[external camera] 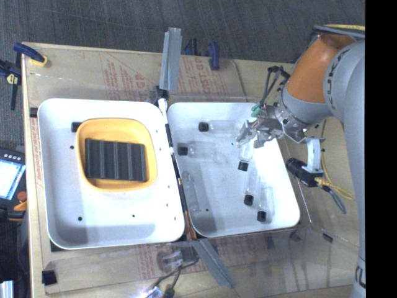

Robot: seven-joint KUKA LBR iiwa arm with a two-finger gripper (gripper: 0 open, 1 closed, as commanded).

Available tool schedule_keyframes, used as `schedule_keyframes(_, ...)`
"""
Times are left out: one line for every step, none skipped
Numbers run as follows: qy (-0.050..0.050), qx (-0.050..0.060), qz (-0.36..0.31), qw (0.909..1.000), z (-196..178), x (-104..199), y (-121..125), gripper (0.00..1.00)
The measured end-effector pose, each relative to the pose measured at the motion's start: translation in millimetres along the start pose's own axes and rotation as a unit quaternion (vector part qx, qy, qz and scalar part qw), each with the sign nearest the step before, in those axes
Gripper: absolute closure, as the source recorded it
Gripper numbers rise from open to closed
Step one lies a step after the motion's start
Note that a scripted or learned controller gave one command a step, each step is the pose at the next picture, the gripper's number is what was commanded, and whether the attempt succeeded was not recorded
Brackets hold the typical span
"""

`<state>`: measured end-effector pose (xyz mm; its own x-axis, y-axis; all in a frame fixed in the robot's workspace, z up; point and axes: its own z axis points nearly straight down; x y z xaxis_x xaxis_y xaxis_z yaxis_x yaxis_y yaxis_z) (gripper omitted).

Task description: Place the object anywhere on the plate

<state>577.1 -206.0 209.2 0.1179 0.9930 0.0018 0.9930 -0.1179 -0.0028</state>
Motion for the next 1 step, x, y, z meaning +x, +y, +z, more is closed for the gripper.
schedule_keyframes(-0.001, -0.001, -0.095, 0.9955, -50.4, 109.9, 9.9, 1.00)
